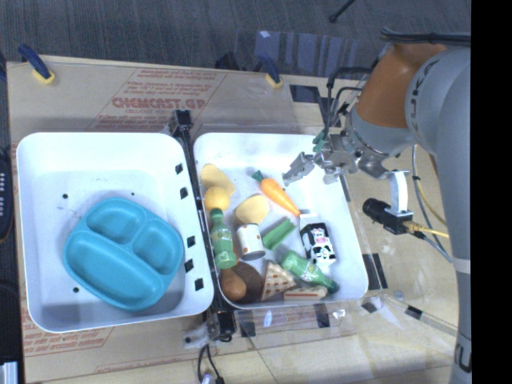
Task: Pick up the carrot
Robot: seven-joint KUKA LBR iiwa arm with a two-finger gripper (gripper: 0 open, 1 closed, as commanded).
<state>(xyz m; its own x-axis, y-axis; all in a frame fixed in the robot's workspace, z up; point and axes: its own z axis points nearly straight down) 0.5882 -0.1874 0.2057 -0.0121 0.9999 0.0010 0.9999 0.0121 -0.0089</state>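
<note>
Tabletop (120,102) first: brown board w/ red print, carrying two white bins. Left bin (48,158) holds a blue divided plate (122,250), sitting toward its 6 o'clock. Right bin (240,146) is crowded w/ toy food along its 9 and 6 o'clock sides.

The arm (436,78) comes in from 3 o'clock, grey w/ orange band, wrist over the bin's 2 o'clock corner.

In the right bin: a yellow piece (216,184) at 10 o'clock, a green bottle (221,242) along the 9 o'clock wall, a small can (251,240) near centre, a brown round item (240,282) at 7 o'clock, a black-and-white carton (318,242) at 4 o'clock.

The carrot (279,195) lies flat just above bin centre, approx. 1 o'clock from the middle. Green top points to 10 o'clock, tip to 4 o'clock. Bare floor on its upper side; a pale yellow item (253,209) near its 8 o'clock flank.

Handling, my guess: hollow plastic toy, so light, stiff, smooth, prob. slippery. Tapered too, so a pinch near the tip could squirt it out. Best take it at the thick part nr the green top, across the width, jaws set 1-to-7 o'clock.

The claw (298,169) hovers just off the carrot's 1 o'clock side, close but apparently not touching. Its fingers look spread a little, w/ nothing between them.
</note>
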